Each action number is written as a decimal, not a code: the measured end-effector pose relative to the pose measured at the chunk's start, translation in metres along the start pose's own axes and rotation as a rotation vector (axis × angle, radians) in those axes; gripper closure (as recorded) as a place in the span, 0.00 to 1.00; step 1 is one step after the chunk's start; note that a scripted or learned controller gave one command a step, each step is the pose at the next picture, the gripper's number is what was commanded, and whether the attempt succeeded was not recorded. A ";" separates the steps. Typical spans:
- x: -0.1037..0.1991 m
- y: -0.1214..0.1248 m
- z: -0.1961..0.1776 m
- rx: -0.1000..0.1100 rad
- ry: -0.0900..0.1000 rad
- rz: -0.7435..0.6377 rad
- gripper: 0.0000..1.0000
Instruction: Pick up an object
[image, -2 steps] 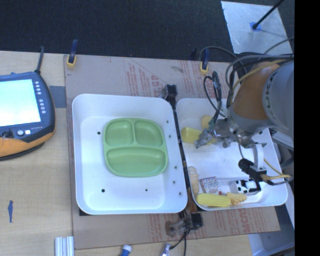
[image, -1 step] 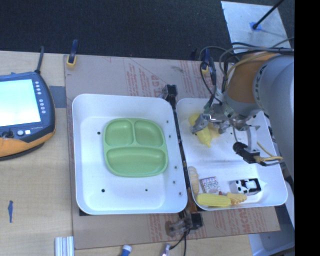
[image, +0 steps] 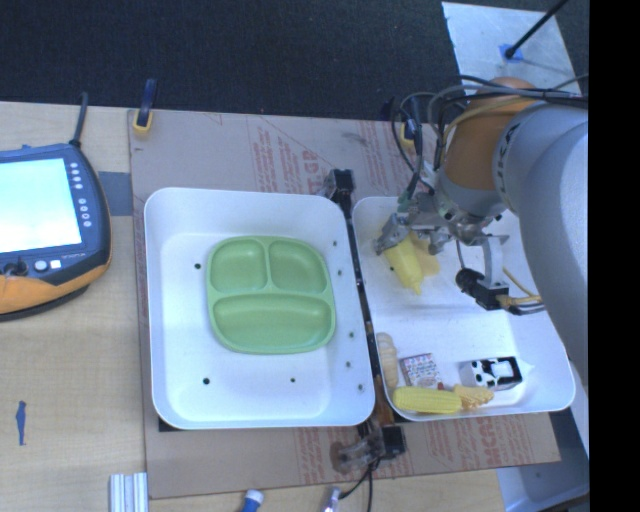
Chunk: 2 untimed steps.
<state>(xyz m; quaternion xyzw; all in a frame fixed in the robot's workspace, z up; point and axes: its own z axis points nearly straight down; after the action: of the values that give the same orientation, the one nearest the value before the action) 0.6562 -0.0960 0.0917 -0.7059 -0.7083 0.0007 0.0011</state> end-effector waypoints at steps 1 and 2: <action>-0.013 0.000 -0.001 -0.002 -0.001 0.001 0.00; -0.004 -0.008 0.000 0.002 0.000 0.000 0.00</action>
<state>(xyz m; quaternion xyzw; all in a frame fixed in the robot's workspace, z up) 0.6481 -0.0996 0.0918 -0.7059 -0.7083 0.0013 0.0017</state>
